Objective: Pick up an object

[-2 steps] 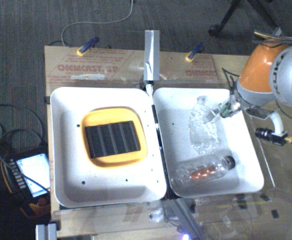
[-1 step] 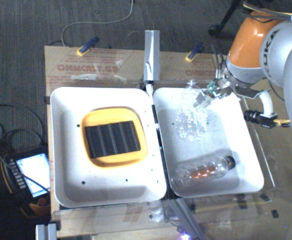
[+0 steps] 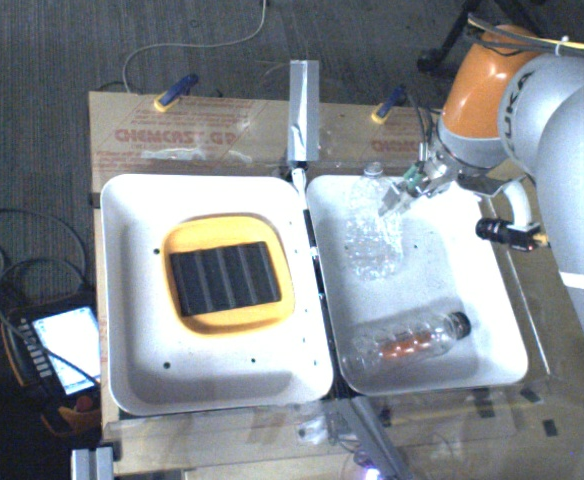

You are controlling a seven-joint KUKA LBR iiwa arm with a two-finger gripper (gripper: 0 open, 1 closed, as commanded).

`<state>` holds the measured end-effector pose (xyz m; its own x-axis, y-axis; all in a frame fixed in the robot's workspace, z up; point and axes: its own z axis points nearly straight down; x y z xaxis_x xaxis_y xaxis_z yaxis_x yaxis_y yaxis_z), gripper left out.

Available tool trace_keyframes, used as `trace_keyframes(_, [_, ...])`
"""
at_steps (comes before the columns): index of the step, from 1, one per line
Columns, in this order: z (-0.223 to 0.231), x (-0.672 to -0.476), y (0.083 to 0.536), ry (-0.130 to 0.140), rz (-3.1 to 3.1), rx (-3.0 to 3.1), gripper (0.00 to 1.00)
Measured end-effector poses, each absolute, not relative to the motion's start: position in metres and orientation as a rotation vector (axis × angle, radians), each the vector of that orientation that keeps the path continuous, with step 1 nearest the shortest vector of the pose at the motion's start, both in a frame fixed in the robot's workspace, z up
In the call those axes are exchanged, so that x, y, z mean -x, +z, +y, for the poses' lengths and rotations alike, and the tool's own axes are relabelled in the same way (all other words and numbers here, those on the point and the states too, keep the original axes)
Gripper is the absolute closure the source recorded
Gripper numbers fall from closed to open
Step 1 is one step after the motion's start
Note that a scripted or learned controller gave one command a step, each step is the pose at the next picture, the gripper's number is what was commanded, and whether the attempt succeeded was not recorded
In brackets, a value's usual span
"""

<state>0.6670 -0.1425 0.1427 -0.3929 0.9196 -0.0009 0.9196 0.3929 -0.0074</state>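
Observation:
My gripper hangs over the far part of the right bin, reaching in from the right. Just left of it and below lies a crumpled clear plastic bottle, with its upper end close to the gripper tip; whether they touch is unclear. A second clear bottle with a dark cap lies on its side near the front of the same bin. In the left bin rests a yellow-rimmed flat object with a black ribbed centre.
A metal divider post stands at the back between the bins. Two blue-and-yellow clamps hold the cardboard backing. The arm's orange band and grey body fill the upper right.

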Motion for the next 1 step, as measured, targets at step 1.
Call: trace_keyframes(1, [-0.1425,-0.6660,0.1517,0.018,-2.617,1.725,1.00])
